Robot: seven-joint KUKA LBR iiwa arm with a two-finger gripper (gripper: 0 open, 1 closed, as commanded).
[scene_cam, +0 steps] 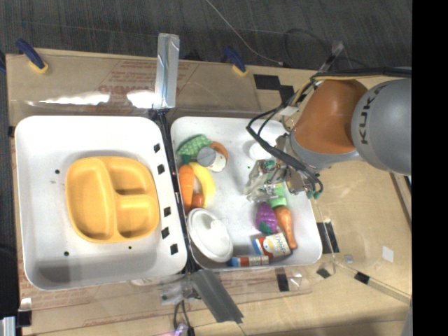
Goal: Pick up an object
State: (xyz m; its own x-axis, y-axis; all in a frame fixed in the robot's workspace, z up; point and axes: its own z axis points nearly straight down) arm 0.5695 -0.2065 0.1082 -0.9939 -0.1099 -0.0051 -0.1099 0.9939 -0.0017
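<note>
The gripper (264, 182) hangs low inside the right bin (238, 128), near the right side. It is shiny and tangled with black wires, and it is too hard to see to tell how it stands or if it has hold of anything. Just under it sit a purple toy (266, 217) that looks like grapes, a small green thing (279, 200) and an orange carrot (285, 227). The gripper is right above them and may touch the green thing, but this cannot be told for sure.

The big grey arm (381, 128) comes in from the right, with its orange band (330, 117) above the wrist.

More toys lie in the right bin. On the left side of it are a green leafy toy (192, 145), a yellow banana (205, 180), another orange carrot (186, 185) and a little round grey and white thing (210, 158). A white bowl (208, 233) sits near the front. A small bottle (273, 244) with a colourful label and a thin red and blue thing (248, 261) lie along the front wall.

The left bin (42, 145) holds a yellow tray (112, 197) with three parts.

Both bins rest on a brown cardboard top (364, 243) with black tape marks. Blue clamps (31, 53) hold the back edge. Past that, the floor (105, 9) is dark and grey, with a thin white wire (217, 12) across it
</note>
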